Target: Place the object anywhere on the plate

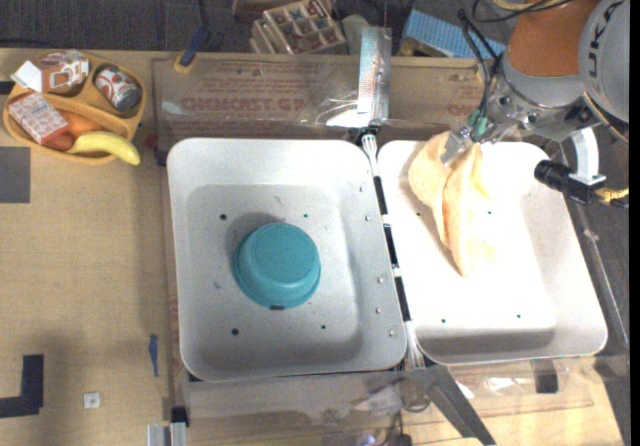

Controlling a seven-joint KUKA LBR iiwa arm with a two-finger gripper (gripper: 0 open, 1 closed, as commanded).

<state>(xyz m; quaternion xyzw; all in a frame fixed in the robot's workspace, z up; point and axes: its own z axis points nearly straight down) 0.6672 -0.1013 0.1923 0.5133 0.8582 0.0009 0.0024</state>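
Already Lifted: Cloth Hangs From the Hand Over the Right Bin

Clearly the pale yellow-orange soft cloth (455, 199) is pinched at its top corner by the hand (472, 132), which is clamped on that corner; the rest drapes downward in loose folds over the right shallow white bin (520, 304). The round teal plastic plate (278, 264) lies in the left shallow white bin (200, 194), well apart from the cloth, on the far side of the divide between the bins.

Judging by its drape, the cloth is light, limp and floppy, so it should trail and swing under the hand. A corner pinch looks workable, though thin fabric could slip free. Its lower end hangs close to the right bin's floor, so dragging seems likely unless it is carried higher.
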